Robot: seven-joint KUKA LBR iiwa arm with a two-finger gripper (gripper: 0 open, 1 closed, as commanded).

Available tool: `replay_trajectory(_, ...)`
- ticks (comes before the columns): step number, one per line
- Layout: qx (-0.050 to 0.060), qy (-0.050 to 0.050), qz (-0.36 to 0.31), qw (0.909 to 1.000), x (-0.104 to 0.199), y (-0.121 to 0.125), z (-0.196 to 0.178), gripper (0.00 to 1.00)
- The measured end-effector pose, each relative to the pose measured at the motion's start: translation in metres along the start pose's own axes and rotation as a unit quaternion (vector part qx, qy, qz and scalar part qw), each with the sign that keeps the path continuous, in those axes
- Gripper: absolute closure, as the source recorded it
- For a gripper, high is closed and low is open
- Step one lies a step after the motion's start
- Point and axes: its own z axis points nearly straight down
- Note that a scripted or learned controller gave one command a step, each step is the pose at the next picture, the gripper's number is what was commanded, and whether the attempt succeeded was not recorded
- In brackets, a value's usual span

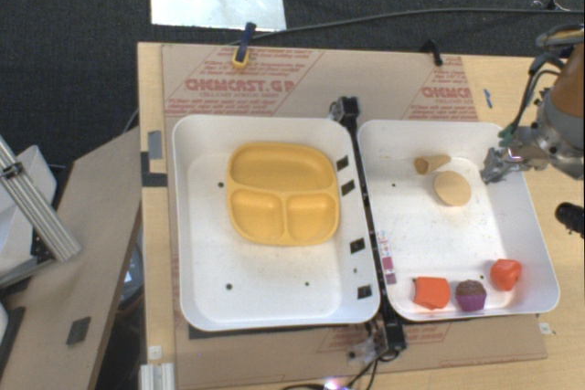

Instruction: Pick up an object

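Camera view, end effector: we see the end effector [498,162] low over the right bin's [526,224] right rim; we cannot tell its state.
Camera view, nearest object: the tan round piece [452,188] lies near it, with a small tan cone [430,164] just beside.
Camera view, others: orange block [431,292], purple piece [470,294] and red piece [505,273] sit along the front wall.
Camera view, left bin: the left bin [196,224] holds a yellow divided plate [281,193].
Advice: we judge we should centre over the round piece, clear of the cone, before descending.
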Motion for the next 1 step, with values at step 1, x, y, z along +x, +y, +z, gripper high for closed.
replay_trajectory(1, 0.0, 0.0, -0.001, 1.0, -0.0004, 0.0019, -0.0542, 1.0)
